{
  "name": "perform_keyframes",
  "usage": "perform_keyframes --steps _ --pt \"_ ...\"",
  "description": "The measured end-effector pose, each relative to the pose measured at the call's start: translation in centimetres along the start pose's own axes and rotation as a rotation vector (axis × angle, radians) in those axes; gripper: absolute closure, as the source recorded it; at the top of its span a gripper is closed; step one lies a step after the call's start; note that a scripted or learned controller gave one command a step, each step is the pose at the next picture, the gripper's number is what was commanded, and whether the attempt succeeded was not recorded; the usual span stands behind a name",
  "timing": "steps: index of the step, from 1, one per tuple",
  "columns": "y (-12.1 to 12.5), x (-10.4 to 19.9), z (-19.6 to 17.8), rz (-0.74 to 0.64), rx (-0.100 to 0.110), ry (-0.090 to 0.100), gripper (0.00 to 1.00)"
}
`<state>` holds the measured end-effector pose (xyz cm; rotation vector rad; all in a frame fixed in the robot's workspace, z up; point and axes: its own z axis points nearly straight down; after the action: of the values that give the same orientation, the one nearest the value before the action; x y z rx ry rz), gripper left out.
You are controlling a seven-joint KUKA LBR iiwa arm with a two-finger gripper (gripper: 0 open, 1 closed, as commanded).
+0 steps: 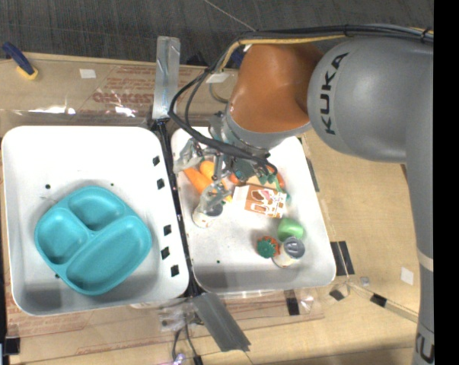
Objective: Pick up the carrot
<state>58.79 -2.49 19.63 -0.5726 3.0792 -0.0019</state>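
Note:
The carrot (196,178) is an orange piece lying in the upper left part of the right bin (237,268), close to the bin's left wall. My gripper (216,175) hangs straight down over it from the orange-banded wrist (271,90) and sits at the carrot's right end. The wrist and cables hide much of the gripper and part of the carrot. Whether the carrot is touched or held cannot be made out.
In the right bin lie a small printed carton (261,201), a green ball (290,227), a small jar (292,250), a red and green toy (268,245) and a pale object (206,210). A teal divided plate (92,238) rests in the left bin (31,150).

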Motion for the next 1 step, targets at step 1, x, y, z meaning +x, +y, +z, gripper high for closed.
perform_keyframes --steps 1 --pt "-3.37 4.15 0.42 -0.033 -0.003 0.010 0.00"
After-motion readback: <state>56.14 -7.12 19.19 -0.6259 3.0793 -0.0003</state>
